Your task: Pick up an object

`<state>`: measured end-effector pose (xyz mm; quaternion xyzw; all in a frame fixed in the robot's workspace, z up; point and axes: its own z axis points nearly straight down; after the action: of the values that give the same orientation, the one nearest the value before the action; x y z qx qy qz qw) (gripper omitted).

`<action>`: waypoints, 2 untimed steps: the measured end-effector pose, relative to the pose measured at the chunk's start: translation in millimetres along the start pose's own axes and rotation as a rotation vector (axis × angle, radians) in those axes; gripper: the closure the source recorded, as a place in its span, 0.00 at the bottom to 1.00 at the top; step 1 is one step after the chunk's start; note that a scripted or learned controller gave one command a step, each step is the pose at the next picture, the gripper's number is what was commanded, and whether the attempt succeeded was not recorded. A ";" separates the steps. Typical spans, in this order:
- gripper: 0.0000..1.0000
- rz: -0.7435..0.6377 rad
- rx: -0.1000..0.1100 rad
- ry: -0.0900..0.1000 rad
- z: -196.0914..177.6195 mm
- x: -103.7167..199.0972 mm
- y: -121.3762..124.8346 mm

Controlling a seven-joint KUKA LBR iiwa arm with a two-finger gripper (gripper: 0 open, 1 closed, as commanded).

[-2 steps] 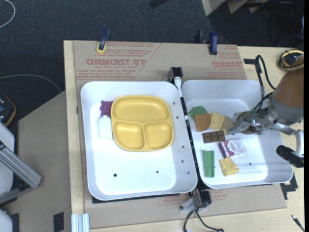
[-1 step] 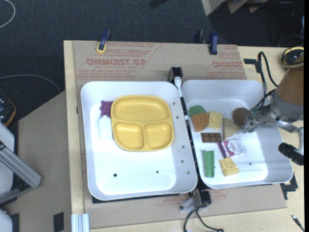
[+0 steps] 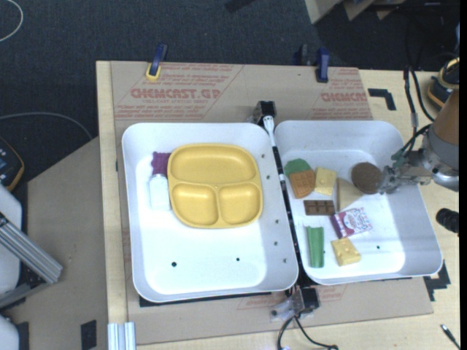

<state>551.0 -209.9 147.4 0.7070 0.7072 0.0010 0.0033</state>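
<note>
Touching tool, brown ball leftward

Table topped with a brown printed cardboard sheet. Two shallow white bins sit directly on it, side by side and touching: left bin, right bin. Yellow clamp and blue clamp grip its far edge.

From my seat, both white bins looked like smooth, slightly glossy plastic. The yellow divided tray had a matt plastic sheen. At six o'clock the bench board read as dull printed cardboard; the green stick looked waxy.
</note>
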 end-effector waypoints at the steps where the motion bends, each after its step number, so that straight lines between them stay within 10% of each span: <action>1: 1.00 0.000 -0.003 -0.001 -60.9 -9.3 2.8; 2: 1.00 -0.001 0.001 0.001 -78.9 -9.7 3.8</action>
<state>554.4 -219.3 226.3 0.7067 0.7075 0.0009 0.0027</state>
